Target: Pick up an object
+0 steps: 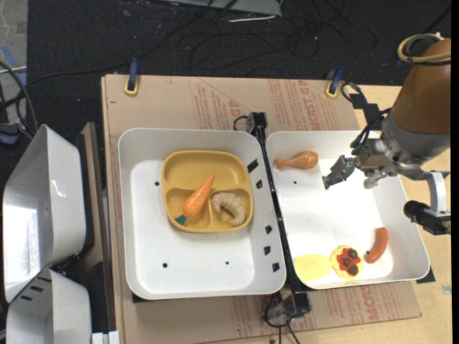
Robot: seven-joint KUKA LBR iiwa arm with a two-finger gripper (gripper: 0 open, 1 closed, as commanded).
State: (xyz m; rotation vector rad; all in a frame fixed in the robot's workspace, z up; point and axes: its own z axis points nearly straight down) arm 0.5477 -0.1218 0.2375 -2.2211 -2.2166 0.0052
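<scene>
My gripper (355,175) hangs over the upper middle of the right bin (409,213), its two fingers spread open with nothing between them. A toy chicken drumstick (297,161) lies just left of it near the bin's back wall. A red-orange sausage (376,244) lies at the bin's front right. A yellow pizza slice with red toppings (337,263) rests against the front wall. In the left bin (143,249) a yellow divided plate (176,167) holds a carrot (199,196) and a pale shrimp (229,206).
A row of black clips (269,221) runs along the divider between the two bins. The bins sit on a cardboard sheet (193,99) held by yellow clamps (131,84). White containers (39,192) stand off to the left. Cables cross the dark floor behind.
</scene>
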